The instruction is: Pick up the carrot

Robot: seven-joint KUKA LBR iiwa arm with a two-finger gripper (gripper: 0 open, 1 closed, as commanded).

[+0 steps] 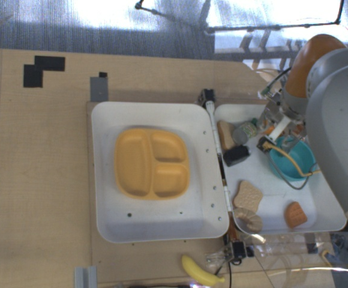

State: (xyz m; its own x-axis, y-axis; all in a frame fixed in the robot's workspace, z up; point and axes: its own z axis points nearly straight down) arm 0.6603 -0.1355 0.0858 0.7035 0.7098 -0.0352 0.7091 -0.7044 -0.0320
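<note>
Over the right bin's (264, 185) far side, the gripper (274, 131) hangs low beside the teal bowl (294, 159); I cannot tell its state, because its tip is a small jumble of black, white and orange parts against cables. No object can be seen held by it. The grey arm (336, 113) with its orange band (315, 50) fills the view's right side and covers the bin's right wall and part of the bowl. A yellowish cable loops across the bowl's rim.

Just left of the gripper lies a grey-green object (244, 131), too blurred to name, touching a tan block (225, 134) at the bin's far left corner. A black object (236, 155) lies just nearer, against the divider. Toward the near edge sit a pale, biscuit-like piece (248, 195), a rounded beige item (250, 222) below it, and an orange piece (295, 215), likely the carrot, near the bin's front right corner, well apart from the gripper.

The left bin (108, 209) holds a yellow divided plate (152, 162). A banana (201, 273) lies on the bench (36, 179) in front of the bins, its end cut off by clutter. No readable writing appears anywhere.
</note>
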